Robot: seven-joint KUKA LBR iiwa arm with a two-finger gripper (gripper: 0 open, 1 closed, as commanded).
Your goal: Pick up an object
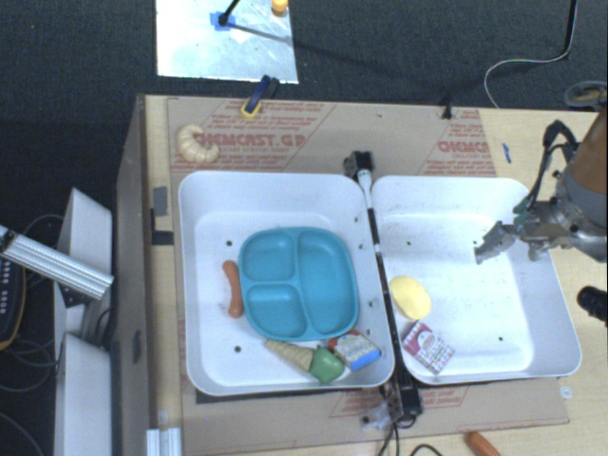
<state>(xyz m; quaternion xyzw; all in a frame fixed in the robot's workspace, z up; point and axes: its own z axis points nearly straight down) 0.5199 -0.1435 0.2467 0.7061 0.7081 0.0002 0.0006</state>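
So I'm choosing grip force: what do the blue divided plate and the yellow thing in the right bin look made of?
Blue divided plate: probably hard plastic, judging by its uniform colour, smooth moulded compartments and faint sheen. Yellow object: likely plastic or rubbery toy food, rounded, evenly coloured and matte; its softness can't be judged.

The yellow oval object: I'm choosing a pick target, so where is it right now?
The yellow oval object lies in the right white bin, near its left wall, just above the small red-and-white packet and left of and below the gripper.
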